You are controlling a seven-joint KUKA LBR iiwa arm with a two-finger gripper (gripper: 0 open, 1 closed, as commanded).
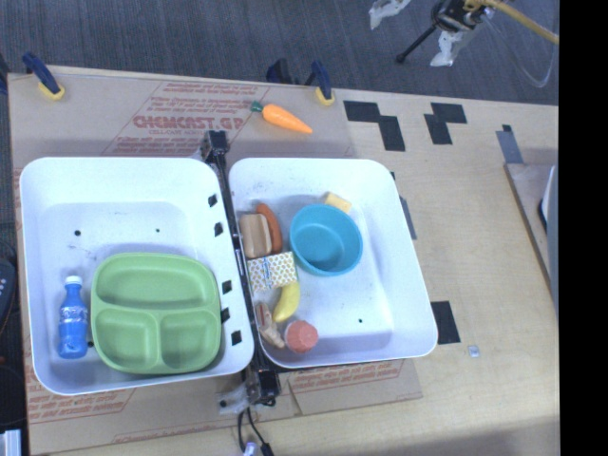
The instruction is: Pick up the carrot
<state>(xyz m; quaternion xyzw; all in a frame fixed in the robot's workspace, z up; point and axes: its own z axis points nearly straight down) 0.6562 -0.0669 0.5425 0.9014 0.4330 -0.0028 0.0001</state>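
Carrot (284, 119) lies outside both bins, behind their far rims.

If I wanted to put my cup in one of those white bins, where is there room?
Left bin: bare floor behind the green tray. Right bin: bare floor right of the blue bowl. Crowded along the right bin's left wall, around the banana.

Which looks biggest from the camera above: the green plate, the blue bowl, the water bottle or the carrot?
1. green plate
2. blue bowl
3. water bottle and carrot: these look about alike, too close to rank.
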